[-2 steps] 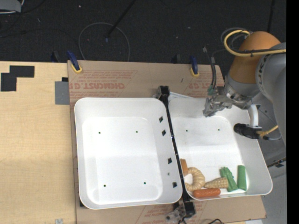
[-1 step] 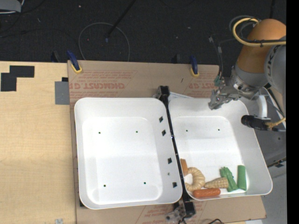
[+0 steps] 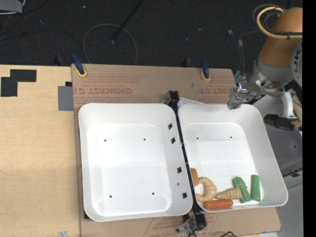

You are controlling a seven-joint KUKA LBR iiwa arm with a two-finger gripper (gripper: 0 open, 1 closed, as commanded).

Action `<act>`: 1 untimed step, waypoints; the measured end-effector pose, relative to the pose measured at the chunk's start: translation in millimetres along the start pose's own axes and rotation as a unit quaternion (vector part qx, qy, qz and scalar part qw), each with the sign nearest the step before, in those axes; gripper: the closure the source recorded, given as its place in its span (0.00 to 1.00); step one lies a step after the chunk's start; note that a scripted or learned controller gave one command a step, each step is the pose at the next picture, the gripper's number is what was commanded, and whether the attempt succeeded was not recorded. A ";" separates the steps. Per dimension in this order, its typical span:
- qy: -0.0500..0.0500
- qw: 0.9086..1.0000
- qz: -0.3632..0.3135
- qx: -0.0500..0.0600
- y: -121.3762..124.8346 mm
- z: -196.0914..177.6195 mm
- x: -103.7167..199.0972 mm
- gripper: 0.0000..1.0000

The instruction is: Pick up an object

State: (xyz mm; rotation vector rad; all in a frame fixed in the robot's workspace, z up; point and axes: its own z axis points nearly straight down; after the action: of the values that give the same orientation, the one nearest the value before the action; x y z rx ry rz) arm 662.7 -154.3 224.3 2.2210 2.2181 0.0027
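We see the gripper (image 3: 238, 98) over the right bin's (image 3: 266, 147) far right corner, can't tell if it grips anything. Toys sit at the near edge: croissant (image 3: 207, 186), carrot (image 3: 218, 204), cone (image 3: 230, 194), green pieces (image 3: 248, 187).

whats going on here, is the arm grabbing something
Not yet. The gripper sits over the far rim of the right bin, with nothing seen between its fingers. The toy food, a croissant, a red sausage and green pieces, lies bunched at that bin's near edge, untouched.
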 end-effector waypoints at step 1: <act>0.000 1.000 -0.001 -0.001 -2.7 -59.0 -6.9 1.00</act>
State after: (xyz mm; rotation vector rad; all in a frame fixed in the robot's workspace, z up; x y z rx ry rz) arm 659.7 -161.2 283.4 2.2178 2.2194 0.0039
